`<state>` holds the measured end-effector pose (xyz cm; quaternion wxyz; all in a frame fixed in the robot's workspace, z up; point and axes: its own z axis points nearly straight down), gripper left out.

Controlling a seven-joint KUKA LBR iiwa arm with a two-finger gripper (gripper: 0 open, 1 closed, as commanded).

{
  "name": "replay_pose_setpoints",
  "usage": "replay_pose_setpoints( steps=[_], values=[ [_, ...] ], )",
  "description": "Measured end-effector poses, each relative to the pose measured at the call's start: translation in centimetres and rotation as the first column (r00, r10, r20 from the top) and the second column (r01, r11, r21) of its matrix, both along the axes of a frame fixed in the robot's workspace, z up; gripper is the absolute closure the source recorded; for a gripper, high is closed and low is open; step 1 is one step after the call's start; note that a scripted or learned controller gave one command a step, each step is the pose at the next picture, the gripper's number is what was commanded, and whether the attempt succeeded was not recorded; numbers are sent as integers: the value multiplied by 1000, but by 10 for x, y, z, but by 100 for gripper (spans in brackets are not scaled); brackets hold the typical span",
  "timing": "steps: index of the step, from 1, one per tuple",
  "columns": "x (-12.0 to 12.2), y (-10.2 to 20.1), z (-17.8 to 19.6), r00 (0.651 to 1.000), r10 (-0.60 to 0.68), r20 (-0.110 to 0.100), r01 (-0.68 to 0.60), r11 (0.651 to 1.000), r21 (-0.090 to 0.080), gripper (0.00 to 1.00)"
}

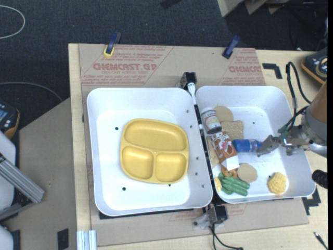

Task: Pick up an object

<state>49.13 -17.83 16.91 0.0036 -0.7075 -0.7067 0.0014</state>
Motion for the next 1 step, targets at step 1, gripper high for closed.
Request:
replay_pose_setpoints(
  steps=[1],
  values=[
    [6, 8, -56, 1000, 2, 0, -2, 1000, 1, 0]
  ],
)
